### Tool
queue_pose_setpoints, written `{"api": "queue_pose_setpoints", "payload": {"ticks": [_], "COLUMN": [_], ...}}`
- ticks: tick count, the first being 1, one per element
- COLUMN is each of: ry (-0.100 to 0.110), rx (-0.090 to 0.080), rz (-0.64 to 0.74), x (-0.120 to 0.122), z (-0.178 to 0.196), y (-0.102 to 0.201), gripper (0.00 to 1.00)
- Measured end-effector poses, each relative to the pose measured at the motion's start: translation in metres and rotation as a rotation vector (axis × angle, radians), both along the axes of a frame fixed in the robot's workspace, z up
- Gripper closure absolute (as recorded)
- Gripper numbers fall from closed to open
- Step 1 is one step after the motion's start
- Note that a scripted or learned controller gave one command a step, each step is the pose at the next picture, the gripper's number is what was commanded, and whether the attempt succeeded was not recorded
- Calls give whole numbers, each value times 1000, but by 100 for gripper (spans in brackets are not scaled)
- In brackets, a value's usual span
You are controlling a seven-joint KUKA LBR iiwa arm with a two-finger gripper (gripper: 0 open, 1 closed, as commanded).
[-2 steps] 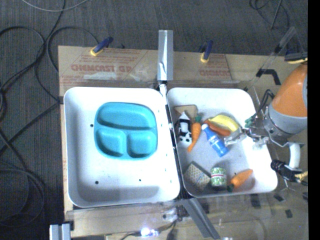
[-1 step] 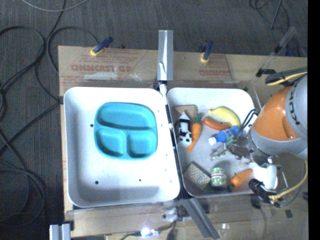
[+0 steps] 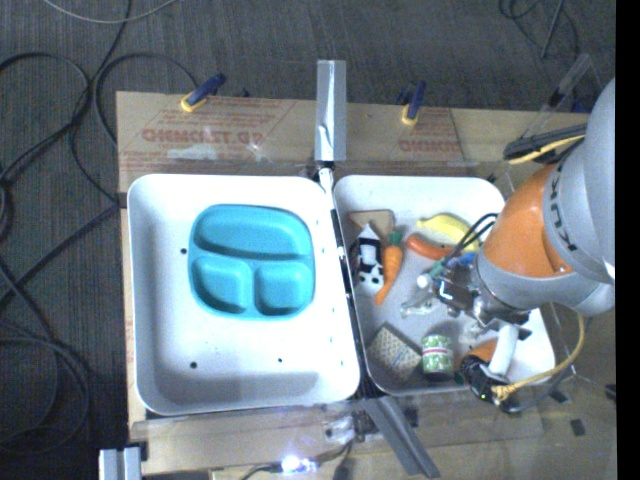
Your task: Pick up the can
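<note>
The gripper (image 3: pixel 452 294) hangs over the middle of the right bin (image 3: pixel 480 188); how wide it stands cannot be told. The can (image 3: pixel 436 354) sits apparently upright just beside it at six o'clock, near the bin's front wall. Small, probably light, stiff and slick, it looks best taken across its round sides.

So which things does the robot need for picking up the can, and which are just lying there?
For the job: can, arm.
Just lying about: blue tray, toy cow, carrot, banana, grey block.
</note>
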State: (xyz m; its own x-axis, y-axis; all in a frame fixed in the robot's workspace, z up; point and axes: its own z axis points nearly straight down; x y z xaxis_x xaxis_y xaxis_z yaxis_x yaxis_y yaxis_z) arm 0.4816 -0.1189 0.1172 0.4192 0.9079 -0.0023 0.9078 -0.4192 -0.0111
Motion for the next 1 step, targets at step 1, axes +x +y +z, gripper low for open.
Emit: {"api": "queue_pose_setpoints", "payload": {"ticks": [1], "ry": [0], "rx": [-5], "rz": [-151], "x": [1], "z": [44], "y": [10], "gripper": [0]}}
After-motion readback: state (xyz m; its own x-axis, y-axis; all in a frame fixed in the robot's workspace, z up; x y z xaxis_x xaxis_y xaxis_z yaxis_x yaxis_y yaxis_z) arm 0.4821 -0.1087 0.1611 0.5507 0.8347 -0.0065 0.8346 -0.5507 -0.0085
